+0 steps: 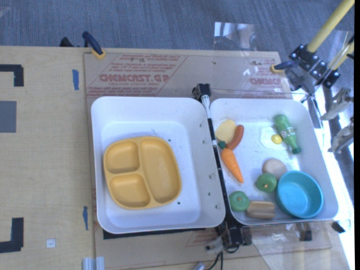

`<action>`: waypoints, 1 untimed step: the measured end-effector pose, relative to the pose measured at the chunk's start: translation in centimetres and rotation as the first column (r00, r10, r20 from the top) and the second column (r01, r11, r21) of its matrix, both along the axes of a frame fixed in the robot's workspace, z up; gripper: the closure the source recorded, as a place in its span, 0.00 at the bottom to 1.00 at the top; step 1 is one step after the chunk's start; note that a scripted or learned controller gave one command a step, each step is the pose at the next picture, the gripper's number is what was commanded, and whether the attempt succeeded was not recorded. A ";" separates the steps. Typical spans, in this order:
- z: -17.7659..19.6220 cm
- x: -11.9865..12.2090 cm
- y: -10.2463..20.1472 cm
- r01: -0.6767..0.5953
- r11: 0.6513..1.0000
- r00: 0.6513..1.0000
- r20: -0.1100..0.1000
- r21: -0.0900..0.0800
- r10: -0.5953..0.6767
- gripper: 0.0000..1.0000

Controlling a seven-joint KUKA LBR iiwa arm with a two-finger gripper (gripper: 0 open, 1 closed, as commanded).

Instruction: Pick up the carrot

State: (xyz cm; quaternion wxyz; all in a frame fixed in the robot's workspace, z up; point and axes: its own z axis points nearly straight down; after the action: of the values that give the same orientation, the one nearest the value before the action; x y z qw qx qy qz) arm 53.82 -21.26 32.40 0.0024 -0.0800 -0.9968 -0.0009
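Note:
The carrot (232, 164) is orange with a small green top. It lies in the right bin (254, 110) near the left wall, its tip pointing toward the front right. A red sausage (236, 136) and a yellow piece (225, 130) lie just behind its green end.
Also in the right bin are a fried egg (271, 139), a green bottle (287, 133), a beige lump (274, 166), two green round pieces (266, 182) (239, 200), a brown roll (260, 209) and a blue bowl (300, 193). The left bin (146, 114) holds a yellow divided plate (142, 171).

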 end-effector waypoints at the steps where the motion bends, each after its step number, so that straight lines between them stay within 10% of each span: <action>1: -7.8 -2.1 7.6 -0.072 0.997 0.997 0.003 0.001 0.072 0.00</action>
State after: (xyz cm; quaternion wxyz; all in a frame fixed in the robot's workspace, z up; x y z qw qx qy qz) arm 51.74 -13.63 24.57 0.0012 -0.0438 -0.9990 -0.0016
